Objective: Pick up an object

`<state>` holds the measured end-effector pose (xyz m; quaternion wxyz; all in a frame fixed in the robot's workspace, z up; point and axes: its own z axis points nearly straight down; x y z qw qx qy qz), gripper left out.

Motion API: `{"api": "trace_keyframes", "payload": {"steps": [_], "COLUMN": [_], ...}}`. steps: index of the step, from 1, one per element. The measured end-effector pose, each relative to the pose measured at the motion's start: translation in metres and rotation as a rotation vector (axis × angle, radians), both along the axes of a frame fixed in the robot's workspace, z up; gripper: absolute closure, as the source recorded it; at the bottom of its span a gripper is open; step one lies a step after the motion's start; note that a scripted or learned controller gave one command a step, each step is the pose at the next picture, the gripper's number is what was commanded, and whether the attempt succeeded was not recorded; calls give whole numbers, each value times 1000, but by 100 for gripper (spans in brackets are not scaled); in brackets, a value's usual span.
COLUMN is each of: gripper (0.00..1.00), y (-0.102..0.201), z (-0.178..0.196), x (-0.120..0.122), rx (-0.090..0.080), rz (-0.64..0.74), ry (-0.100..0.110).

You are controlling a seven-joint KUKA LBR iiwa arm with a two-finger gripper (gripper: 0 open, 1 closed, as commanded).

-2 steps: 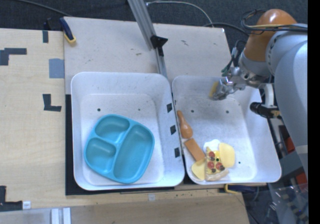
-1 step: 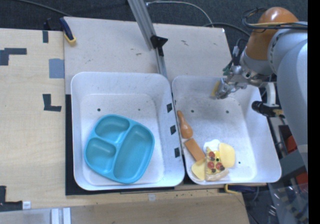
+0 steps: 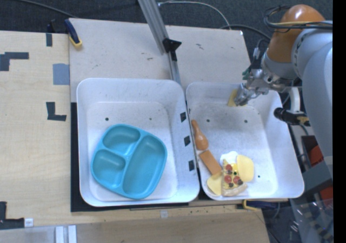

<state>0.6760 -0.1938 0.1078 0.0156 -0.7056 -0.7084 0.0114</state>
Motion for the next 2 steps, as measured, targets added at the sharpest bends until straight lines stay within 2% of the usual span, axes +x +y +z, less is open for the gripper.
{"api": "trace_keyframes", "payload": {"steps": [2], "gripper": [100], "y": [0], "z": [20], "x": [0], "rx": [-4], "rz": [2], "ry": [2]}}
